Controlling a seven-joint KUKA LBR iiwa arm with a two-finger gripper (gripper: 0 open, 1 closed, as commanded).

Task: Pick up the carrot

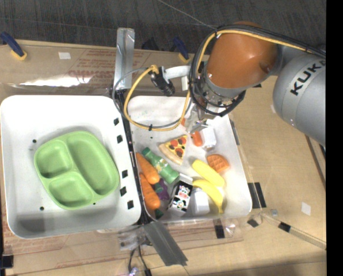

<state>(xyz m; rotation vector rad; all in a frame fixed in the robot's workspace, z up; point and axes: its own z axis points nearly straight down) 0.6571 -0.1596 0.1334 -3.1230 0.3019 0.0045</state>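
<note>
The carrot is a long orange piece lying along the left wall of the right bin, pointing toward the bin's near corner. A second orange piece lies just below it. My gripper hangs under the orange wrist band at the far middle of the right bin, above a small red and white item. It is well to the right of the carrot and further back, and it does not touch the carrot. The wrist hides most of the gripper.
The right bin also holds a pizza slice, a green bottle, a banana, a round orange cookie and a cow-patterned carton. A yellow cable loops over the bin's far edge. The left bin holds a green divided plate.
</note>
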